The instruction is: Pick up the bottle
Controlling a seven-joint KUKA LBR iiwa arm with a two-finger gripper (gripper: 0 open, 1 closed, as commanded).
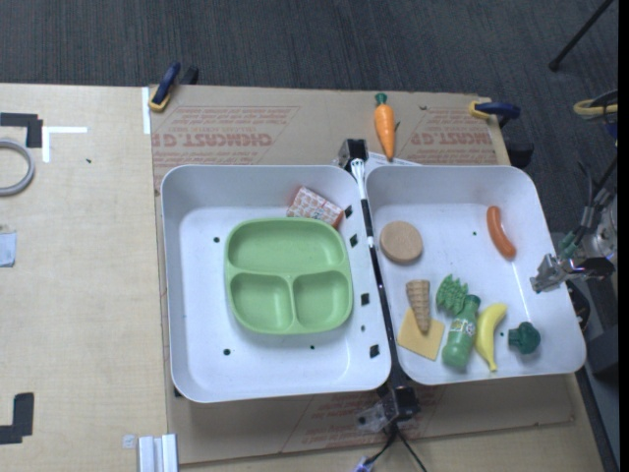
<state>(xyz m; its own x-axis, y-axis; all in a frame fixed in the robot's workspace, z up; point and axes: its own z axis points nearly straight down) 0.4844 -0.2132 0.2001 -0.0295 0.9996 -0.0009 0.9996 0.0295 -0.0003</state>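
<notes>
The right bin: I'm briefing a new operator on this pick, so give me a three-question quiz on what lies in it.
1. True or false: the green bottle lies in the right bin.
2. Which touches the bottle's right side? A) sausage B) banana C) carrot
3. Fill in: the divided green plate sits in the ___ bin.

Key: 1 true; 2 B; 3 left.

Green divided plate (289, 275) in left bin (187, 293), carrot (383, 124) on cardboard (beyond the bins), banana (488, 334), sausage (500, 232), broccoli (524, 338) in right bin (531, 197).
</notes>
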